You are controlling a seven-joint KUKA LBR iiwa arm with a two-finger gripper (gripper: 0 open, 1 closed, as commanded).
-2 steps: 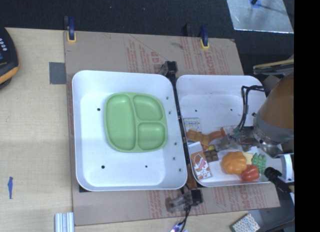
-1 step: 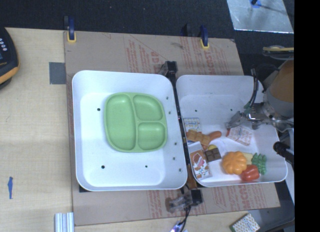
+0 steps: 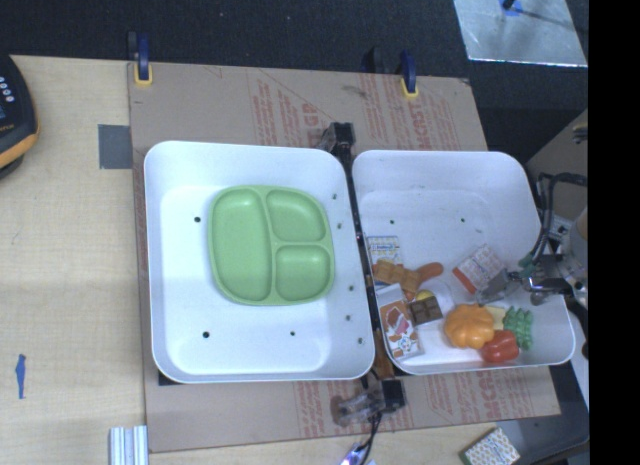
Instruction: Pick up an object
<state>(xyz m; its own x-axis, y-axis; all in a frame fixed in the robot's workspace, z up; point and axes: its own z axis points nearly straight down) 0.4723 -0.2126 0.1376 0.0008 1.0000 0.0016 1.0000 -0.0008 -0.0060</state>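
Nearest the camera, the right bin (image 3: 440, 168) holds its clutter along the front edge — a red pepper (image 3: 499, 350), an orange toy (image 3: 470, 325), a green piece (image 3: 519, 324), small cards. The gripper (image 3: 532, 283) sits at that bin's right rim; its spread I cannot tell. Farther left, a green divided plate (image 3: 270, 244) lies in the left bin (image 3: 170, 253).

The pickable things all lie in the right bin (image 3: 440, 168), crowded toward its near side. A brown toy figure (image 3: 405, 274) sprawls flat near the left wall, beside a small printed card (image 3: 383, 249). A flat packet (image 3: 400, 334) rests below them, next to a dark block (image 3: 426, 308). An orange lump (image 3: 470, 325) touches a red piece (image 3: 500, 350) and a green piece (image 3: 519, 326). A red-and-white box (image 3: 478, 270) lies tilted.
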